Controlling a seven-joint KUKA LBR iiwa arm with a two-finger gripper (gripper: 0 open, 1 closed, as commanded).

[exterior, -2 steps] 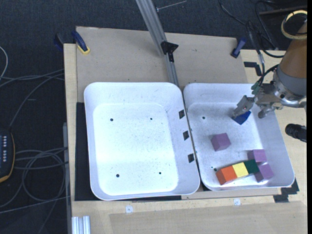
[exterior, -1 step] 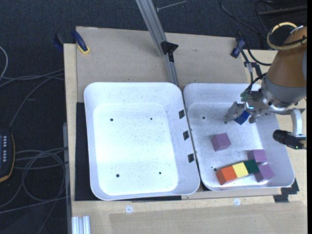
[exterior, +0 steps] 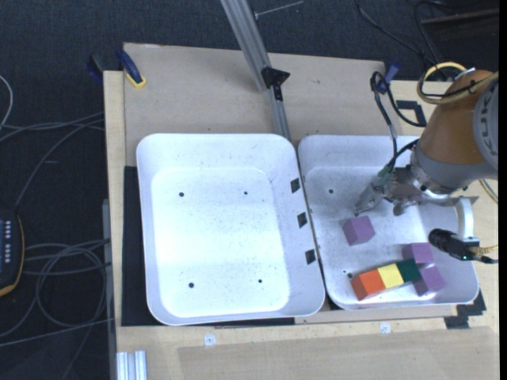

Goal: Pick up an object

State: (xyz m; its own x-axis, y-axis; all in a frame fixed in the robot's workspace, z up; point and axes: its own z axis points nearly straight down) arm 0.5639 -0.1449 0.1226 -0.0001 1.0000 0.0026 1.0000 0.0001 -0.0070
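Note:
In the right bin a purple cube lies near the middle. My gripper hangs just above and to the right of that cube, open, with nothing between its fingers. The orange-banded wrist rises behind it at the right edge of the view. Near the bin's front lies a bar of orange, yellow and green blocks. Two more purple blocks sit at the bar's right end.
The left bin stands beside the right one, joined by small black clips. A slanted metal rail crosses the back of the bench. Cables trail on the floor at the left.

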